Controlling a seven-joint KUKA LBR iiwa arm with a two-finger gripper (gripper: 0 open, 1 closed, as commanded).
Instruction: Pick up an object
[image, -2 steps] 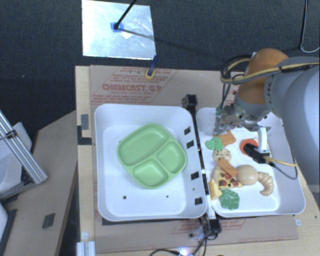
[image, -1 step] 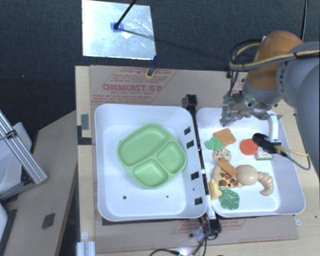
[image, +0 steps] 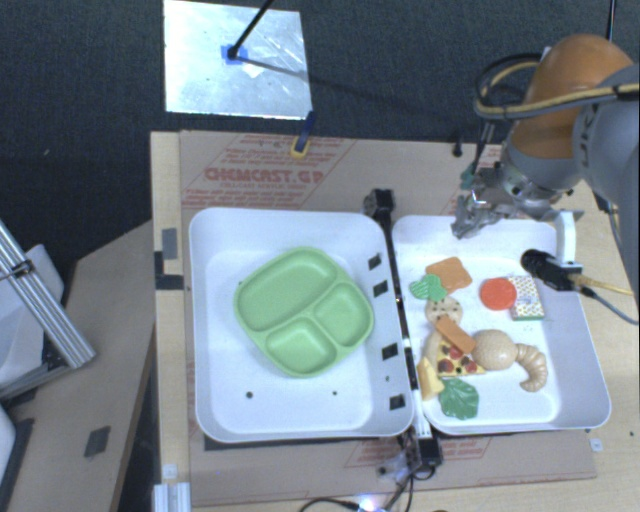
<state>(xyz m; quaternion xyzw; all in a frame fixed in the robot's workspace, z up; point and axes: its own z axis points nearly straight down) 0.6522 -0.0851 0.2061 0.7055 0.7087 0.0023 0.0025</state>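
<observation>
The claw (image: 468, 222) hovers at the right bin's (image: 590, 385) far edge — open or closed, I cannot tell. Approach step: toy food sits below, the orange slice (image: 449, 272) nearest — next, descend squarely over it.

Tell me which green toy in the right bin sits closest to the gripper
The small green piece beside the orange toast, near the bin's back. The other green one, the leaf, lies at the front edge, farthest from the gripper.
</observation>
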